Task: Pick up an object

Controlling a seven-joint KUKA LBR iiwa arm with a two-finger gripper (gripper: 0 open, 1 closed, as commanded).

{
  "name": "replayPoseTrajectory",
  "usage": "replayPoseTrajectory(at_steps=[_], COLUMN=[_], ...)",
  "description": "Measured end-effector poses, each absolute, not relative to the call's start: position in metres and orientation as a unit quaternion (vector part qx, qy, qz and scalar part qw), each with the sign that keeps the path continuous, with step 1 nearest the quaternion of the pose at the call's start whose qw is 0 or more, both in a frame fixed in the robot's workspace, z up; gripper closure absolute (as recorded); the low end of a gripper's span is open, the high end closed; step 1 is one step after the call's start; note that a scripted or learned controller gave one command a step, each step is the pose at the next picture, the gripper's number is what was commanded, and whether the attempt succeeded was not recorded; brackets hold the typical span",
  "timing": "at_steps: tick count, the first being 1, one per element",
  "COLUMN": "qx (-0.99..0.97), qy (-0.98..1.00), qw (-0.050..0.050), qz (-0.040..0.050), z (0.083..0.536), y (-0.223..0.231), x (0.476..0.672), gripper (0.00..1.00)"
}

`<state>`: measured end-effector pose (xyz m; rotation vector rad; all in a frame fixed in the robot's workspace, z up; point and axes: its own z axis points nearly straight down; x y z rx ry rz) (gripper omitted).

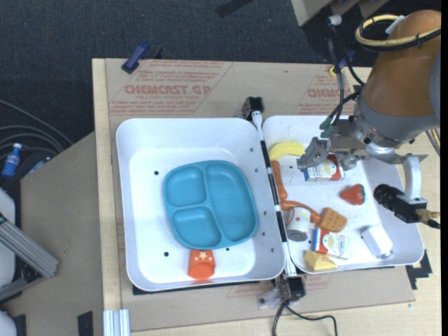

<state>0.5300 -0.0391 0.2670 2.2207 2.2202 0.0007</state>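
— Two bins side by side; what sits nearest?

— In the left bin [133, 187], an orange cup [201, 264] lies at the near edge, touching the blue tray [210, 203] behind it. In the right bin [402, 247], a yellow wedge [320, 261] sits at the near rim, with a small carton [334, 244] just behind it and a white cylinder [378, 241] off to the right.

— Further back?

— A waffle piece [333, 220], then a red strawberry [354, 194] near the bin's middle, and a yellow banana [285, 150] by the divider.

— And the gripper?

— The gripper [323, 161] hangs low over the far half of the right bin, directly above a red-and-white carton [323, 172]. I cannot tell whether it grips it or how wide it stands.
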Motion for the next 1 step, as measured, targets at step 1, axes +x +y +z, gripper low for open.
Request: replayPoseTrajectory(at_steps=[1], qx=[0.707], qy=[0.707], qw=[-0.001], qz=[-0.0008], z=[0.2665], y=[-0.0684], x=[0.4897], gripper=[1.0])
